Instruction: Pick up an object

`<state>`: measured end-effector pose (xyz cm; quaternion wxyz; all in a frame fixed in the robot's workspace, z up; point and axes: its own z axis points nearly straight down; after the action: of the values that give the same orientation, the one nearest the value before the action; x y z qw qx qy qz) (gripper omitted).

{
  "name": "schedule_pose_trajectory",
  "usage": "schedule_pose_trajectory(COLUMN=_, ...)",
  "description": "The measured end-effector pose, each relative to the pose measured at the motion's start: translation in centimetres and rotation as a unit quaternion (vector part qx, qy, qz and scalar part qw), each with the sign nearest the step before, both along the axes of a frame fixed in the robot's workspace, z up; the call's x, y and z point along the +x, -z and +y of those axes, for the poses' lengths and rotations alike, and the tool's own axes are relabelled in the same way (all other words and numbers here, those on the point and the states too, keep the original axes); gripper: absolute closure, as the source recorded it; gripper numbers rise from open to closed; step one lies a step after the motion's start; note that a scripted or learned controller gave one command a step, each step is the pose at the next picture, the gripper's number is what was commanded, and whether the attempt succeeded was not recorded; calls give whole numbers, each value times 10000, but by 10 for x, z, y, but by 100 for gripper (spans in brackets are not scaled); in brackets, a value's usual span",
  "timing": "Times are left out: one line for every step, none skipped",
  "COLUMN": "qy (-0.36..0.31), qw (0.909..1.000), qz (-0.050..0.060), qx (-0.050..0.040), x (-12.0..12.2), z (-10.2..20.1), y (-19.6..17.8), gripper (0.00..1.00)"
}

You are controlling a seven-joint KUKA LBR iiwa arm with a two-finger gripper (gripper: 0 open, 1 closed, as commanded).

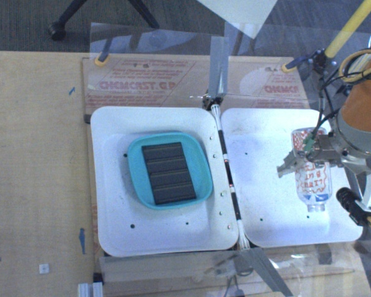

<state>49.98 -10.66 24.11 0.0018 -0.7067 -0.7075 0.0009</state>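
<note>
A clear plastic bottle (313, 187) with a red-printed label lies in the right bin (266, 218), cap end toward the front. My gripper (302, 157) hangs over the bottle's upper half and hides part of it. Whether it touches the bottle, I cannot tell. In the left bin (111, 228) sits a teal tray (136, 166) holding a dark grey ridged block (168, 173).
The arm's orange band (362, 107) and cables (334, 73) crowd the right bin's far right side. A ridge with white clips (229, 178) divides the two bins. A cardboard sheet (148, 82) lies behind the bins.
</note>
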Motion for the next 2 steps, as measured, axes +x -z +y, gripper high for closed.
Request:
schedule_pose_trajectory(qy=136, qw=9999, qz=-6, qx=-3, x=18, z=-40, y=78, gripper=0)
schedule_pose_trajectory(qy=588, qw=9983, qz=-1, qx=4, x=-1, z=-101, y=126, gripper=0)
